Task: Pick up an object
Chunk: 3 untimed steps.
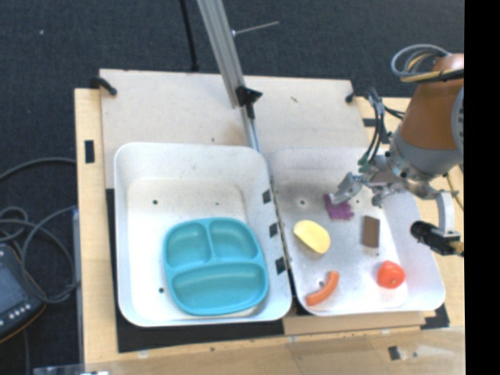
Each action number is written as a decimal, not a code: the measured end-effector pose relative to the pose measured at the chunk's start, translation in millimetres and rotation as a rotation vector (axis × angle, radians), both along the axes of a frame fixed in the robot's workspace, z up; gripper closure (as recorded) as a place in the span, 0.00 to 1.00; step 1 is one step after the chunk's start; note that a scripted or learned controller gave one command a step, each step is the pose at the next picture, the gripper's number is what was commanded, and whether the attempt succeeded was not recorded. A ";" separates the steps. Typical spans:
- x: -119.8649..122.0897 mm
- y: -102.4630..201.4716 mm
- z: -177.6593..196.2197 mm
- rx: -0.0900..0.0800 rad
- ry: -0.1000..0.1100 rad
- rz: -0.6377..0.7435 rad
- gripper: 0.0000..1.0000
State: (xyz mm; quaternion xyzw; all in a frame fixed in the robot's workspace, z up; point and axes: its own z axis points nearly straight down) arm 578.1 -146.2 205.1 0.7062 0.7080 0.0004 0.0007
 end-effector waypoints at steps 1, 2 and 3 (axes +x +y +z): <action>0.0 -0.2 0.1 0.000 0.000 -0.001 0.00; -1.3 -4.4 -42.4 -0.001 0.004 -0.003 0.00; -0.9 -5.9 -105.3 -0.001 0.006 -0.004 0.00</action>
